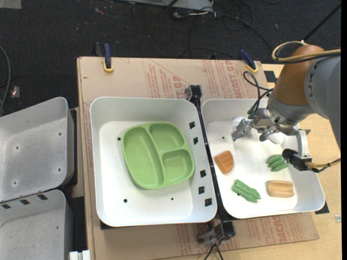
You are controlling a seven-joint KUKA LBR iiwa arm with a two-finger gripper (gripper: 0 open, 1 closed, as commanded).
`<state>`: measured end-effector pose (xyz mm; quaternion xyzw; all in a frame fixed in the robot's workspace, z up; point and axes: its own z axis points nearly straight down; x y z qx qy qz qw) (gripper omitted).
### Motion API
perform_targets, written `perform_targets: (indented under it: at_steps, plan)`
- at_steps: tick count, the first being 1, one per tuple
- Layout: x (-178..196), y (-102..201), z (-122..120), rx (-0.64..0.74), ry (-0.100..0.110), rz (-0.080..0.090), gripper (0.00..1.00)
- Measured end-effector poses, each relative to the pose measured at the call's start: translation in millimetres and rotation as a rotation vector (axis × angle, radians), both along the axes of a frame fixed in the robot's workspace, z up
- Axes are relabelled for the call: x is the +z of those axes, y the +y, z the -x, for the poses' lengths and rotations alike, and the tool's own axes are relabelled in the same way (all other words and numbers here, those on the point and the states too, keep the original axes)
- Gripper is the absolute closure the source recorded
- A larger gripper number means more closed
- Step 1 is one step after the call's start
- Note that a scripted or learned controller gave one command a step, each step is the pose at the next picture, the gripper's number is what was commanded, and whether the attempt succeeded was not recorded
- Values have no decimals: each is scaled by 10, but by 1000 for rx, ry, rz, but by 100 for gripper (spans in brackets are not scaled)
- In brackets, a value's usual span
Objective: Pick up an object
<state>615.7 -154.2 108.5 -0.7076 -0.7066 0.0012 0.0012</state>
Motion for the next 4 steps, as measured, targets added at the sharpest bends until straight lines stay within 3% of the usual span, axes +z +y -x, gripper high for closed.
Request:
perform_targets:
  at_steps: [1, 3, 4]
  plan:
    - [135, 0, -14, 0, -5, 1, 100]
    - [1081, -78, -106, 3, -9, 2, 100]
    - [1191, 460, -31, 8, -4, -1, 100]
